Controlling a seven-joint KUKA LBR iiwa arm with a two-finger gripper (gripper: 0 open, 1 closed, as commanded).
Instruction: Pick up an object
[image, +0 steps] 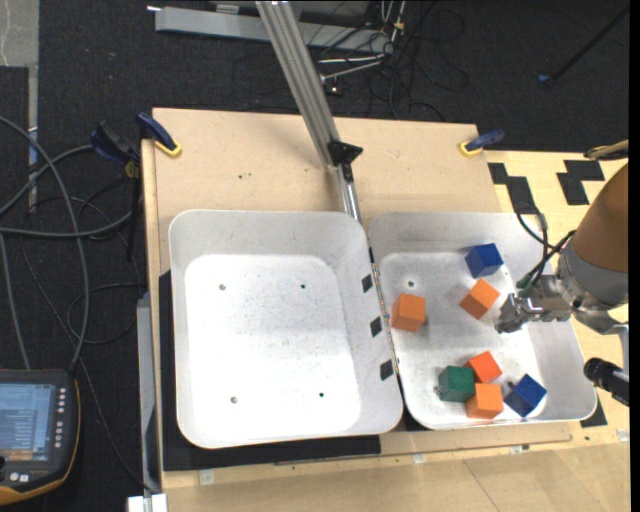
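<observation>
Hovering over the right bin (575, 400), the gripper (508, 318) sits just right of an orange cube (480, 298); whether its fingers are spread or pressed together cannot be told from this slant, and nothing is visibly pinched between them. Above that cube lies a blue cube (484, 259). Further left rests another orange cube (408, 312). Toward the bin's near edge cluster a green block (458, 384), two touching orange cubes (486, 367) (487, 400), and a second blue cube (525, 394). All blocks are plain, matte and unmarked. The left bin (200, 300) is white with dark specks. A handheld pendant (30, 430) at the lower left shows a lit screen, its text too small to read.
</observation>
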